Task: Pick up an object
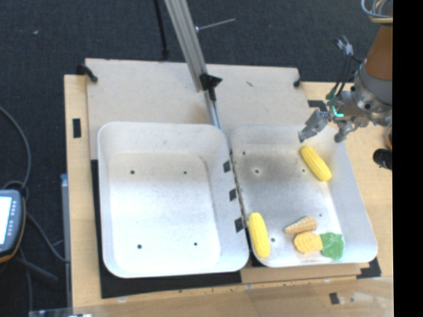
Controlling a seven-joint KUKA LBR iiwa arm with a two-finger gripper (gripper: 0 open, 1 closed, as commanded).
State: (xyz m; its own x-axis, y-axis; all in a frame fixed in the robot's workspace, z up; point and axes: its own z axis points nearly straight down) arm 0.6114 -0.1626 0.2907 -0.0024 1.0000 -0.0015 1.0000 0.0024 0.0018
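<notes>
In the right bin [284,177], a yellow corn cob [316,162] lies near the upper right corner. A second yellow cob [258,234] rests against the bin's left wall at the front. Near the front right sit a small tan corn piece [301,226] and an orange-yellow piece with a green leaf [321,244]. My gripper [325,129] hangs over the bin's far right corner, just above the upper cob, open, with nothing between its fingers.
The left bin [165,197] sits beside the right one. A slanted aluminium pole [188,38] rises from the bench behind the bins. A small screen [8,220] stands off the bench at the left.
</notes>
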